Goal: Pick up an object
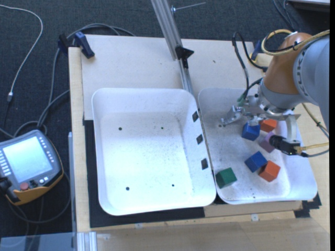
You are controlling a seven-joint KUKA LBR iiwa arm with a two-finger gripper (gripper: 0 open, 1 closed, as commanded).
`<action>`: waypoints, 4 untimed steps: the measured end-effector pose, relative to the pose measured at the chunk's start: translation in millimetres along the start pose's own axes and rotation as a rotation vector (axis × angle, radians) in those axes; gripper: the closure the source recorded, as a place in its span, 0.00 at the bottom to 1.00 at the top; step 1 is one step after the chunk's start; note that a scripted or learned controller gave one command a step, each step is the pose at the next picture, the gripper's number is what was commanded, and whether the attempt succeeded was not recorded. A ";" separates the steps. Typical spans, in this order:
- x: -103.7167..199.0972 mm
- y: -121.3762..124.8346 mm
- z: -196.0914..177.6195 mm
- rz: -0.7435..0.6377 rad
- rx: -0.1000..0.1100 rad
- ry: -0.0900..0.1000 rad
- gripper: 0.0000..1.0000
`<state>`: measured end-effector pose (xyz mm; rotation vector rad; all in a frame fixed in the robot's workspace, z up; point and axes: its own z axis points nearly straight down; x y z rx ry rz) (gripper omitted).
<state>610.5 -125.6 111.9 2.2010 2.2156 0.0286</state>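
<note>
Gripper [255, 120] above blue block [250, 132], block seemingly angled diagonally, finger state unclear, right bin [230, 191].

The grey arm [313, 61] enters from the right, its orange band [280, 75] above the wrist. The wrist bends downward, holding the end effector [256, 120] low. Dark cables loop along the wrist, and a black fitting juts from its near side.

Grey arm [314, 67], orange band [282, 72], black cables.
</note>
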 end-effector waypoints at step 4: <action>1.4 -19.0 -11.8 0.003 -0.013 -0.010 0.00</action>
